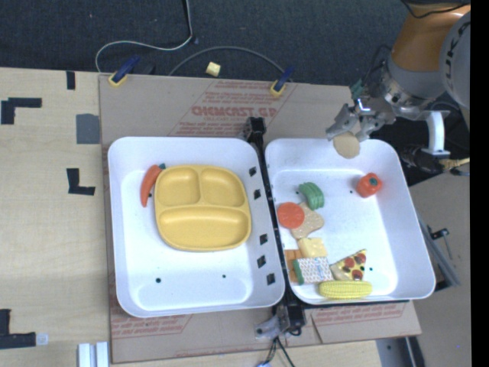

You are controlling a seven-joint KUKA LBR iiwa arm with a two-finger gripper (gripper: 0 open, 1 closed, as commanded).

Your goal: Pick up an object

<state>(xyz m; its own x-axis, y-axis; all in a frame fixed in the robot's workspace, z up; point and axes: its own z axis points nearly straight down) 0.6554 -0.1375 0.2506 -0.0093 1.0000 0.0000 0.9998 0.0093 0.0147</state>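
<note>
Camera view: two white bins on printed cardboard over a light wooden bench, dark carpet behind.

Gripper (353, 131) hangs above the right bin's (409, 212) far rim with a round tan piece (348, 147) between its fingertips, closed on it (too round to show a long axis). Below lie a red tomato (369, 184), green piece (311, 195), orange disc (290, 215), cracker (313, 269), pizza slice (350, 264) and corn cob (344, 288), its length running left-right. Left bin (126, 205) holds a yellow divided plate (203, 207) and a carrot (149, 183) pointing away. Red cardboard lettering is too blurred to read.
</note>
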